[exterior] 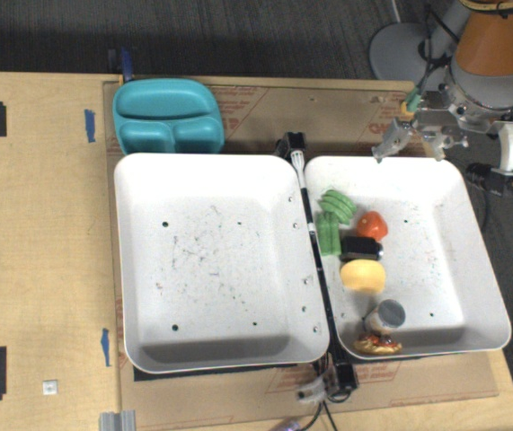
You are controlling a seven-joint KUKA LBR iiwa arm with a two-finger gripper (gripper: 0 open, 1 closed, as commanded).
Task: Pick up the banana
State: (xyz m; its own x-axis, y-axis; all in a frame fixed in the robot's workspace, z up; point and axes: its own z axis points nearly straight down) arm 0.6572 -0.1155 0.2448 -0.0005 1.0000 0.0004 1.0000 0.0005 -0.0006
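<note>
A rounded yellow piece (362, 276) lies in the right bin (445, 241), left of centre; it is the one yellow thing here, and I cannot tell its shape for sure. It touches a black block (360, 246) just behind it. My gripper (411, 153) hangs over the back rim of the right bin, well behind the yellow piece and to its right. Its fingers are spread open, with nothing between them.
In the right bin also lie green vegetables (332, 215), a red tomato (372, 225), a small grey can (388, 314) and a red-brown item (378, 343) at the front wall. The left bin (211, 259) adjoins it. A teal tray (168, 115) stands behind.
</note>
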